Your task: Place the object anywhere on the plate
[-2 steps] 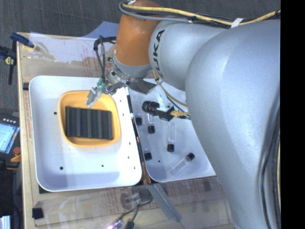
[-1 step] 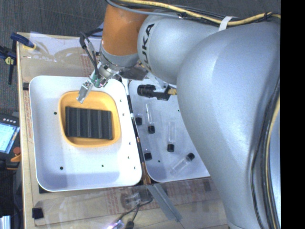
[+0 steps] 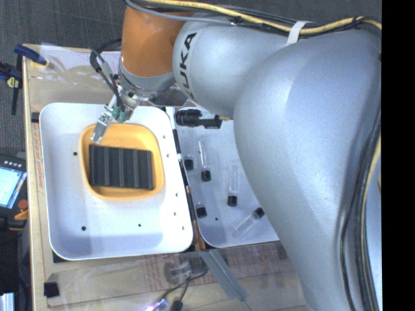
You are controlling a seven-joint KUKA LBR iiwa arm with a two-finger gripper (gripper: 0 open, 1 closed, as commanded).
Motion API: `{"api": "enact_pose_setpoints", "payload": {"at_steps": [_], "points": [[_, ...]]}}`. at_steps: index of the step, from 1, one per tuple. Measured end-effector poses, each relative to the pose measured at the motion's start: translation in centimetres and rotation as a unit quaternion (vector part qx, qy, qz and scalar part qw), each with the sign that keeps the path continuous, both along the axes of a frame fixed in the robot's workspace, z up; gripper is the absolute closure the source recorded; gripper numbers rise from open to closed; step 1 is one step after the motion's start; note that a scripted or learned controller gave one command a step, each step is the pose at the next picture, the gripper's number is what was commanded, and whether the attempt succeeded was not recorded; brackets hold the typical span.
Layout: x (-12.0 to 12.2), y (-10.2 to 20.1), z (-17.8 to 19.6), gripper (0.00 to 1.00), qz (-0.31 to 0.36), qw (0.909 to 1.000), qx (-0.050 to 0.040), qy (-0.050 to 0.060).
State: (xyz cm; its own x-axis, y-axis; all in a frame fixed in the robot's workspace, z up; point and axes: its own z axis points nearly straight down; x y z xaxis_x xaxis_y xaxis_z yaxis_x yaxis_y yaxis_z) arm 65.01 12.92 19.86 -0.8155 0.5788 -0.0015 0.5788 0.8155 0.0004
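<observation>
A yellow plate [image 3: 149, 138] with rounded corners lies in the left white bin [image 3: 65, 225]. A black ribbed rectangular block [image 3: 121, 167] rests flat on the plate and covers most of its middle. My gripper [image 3: 104, 127] hangs over the plate's far left corner, just above the block's upper left edge. The orange band and grey wrist hide the gripper's upper part. Nothing can be seen held in it.
The right white bin [image 3: 214, 235] holds several small clear vials with black caps [image 3: 205, 173], partly hidden under the big grey arm [image 3: 292, 141]. A wooden bench edge runs along the front. A small screen device [image 3: 10, 183] sits at the far left.
</observation>
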Motion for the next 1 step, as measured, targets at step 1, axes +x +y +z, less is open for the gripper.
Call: {"api": "enact_pose_setpoints", "payload": {"at_steps": [1], "points": [[-1.51, 1.04, 3.41, 0.0, -0.018, 0.9998, -0.0002, 0.0]]}}
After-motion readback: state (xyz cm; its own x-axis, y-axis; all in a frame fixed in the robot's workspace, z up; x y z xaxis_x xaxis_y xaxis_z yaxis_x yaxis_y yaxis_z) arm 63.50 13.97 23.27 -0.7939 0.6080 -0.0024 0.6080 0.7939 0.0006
